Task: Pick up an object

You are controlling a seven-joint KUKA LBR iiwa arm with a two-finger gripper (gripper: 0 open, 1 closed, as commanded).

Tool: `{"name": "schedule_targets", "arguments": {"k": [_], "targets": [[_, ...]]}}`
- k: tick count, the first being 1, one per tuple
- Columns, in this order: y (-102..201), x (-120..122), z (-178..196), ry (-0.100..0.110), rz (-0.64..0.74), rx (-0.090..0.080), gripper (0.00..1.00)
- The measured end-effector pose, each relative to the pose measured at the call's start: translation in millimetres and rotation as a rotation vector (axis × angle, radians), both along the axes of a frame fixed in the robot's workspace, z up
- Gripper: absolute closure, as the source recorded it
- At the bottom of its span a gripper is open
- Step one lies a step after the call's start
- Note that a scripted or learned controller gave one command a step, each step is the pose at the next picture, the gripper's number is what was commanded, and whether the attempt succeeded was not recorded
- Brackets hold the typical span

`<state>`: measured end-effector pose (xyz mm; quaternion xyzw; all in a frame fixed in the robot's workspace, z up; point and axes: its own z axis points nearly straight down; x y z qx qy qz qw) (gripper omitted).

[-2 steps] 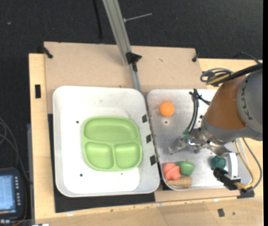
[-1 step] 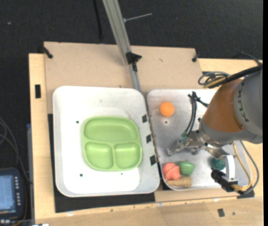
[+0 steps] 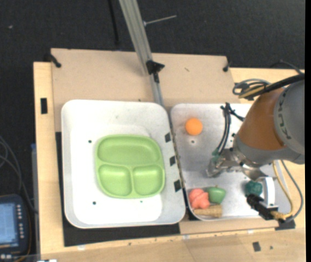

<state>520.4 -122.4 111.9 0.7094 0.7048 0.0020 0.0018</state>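
Down in the right-hand shallow white bin [image 3: 199, 113], the grey arm with its orange band [image 3: 262, 127] reaches in from the right, and its hand [image 3: 216, 168] hangs low over the bin floor near the middle. Whether that hand is wide or narrow cannot be told from this slant, and nothing can be seen gripped in it. A small round orange ball [image 3: 193, 126] lies toward the far end of the bin, apart from the hand and up-left of it. Toward the near edge, just below the hand, sits a cluster: a pink lumpy soft toy [image 3: 198, 198] touching a small green apple-shaped piece [image 3: 217, 194], with a tan, roll-shaped object [image 3: 212, 212] lying against the bin's front rim beneath them. A teal object [image 3: 253, 188] rests to the right of the hand, beside the arm's wrist. The left-hand white bin [image 3: 79, 146] carries a light green plastic plate with three compartments [image 3: 129, 165], lying flat near its middle. Both bins sit side by side on the pale wooden counter [image 3: 101, 72].
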Motion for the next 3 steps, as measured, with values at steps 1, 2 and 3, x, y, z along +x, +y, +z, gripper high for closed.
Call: {"name": "schedule_targets", "arguments": {"k": [1,2,3], "targets": [[-2,-7,49,-0.002,0.003,-0.002,1.0],[-2,-5,114,-0.005,0.01,-0.003,1.0],[-3,-3,168,-0.003,0.011,-0.003,1.0]]}}
